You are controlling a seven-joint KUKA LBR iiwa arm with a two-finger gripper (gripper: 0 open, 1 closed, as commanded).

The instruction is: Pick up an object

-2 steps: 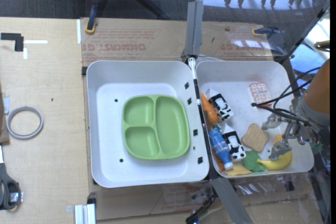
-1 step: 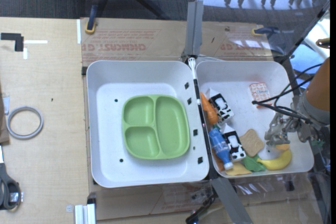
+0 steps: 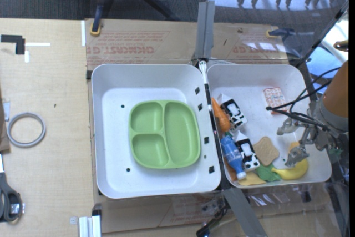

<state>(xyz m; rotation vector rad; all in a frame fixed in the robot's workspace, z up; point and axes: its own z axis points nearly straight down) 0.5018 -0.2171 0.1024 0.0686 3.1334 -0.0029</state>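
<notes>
My gripper (image 3: 290,144) hangs over the right side of the right bin (image 3: 252,77), with the grey arm and its orange band coming in from the right edge. Its two fingers (image 3: 285,128) are spread apart, so it is open, and I see nothing held between them. A yellow banana (image 3: 292,171) lies just below the lower fingertip, by the bin's front right corner. To the gripper's left lies a brown toast-like piece (image 3: 266,150). Farther left are a blue bottle (image 3: 230,154), an orange carrot (image 3: 220,114) and two black-and-white blocks (image 3: 234,112).
The left bin (image 3: 108,119) holds a green divided plate (image 3: 165,134). A pink-and-white card (image 3: 273,97) lies at the back of the right bin, and a green piece (image 3: 269,174) sits at its front. Cables run along the right rim. A tape roll (image 3: 24,129) lies on the bench at the left.
</notes>
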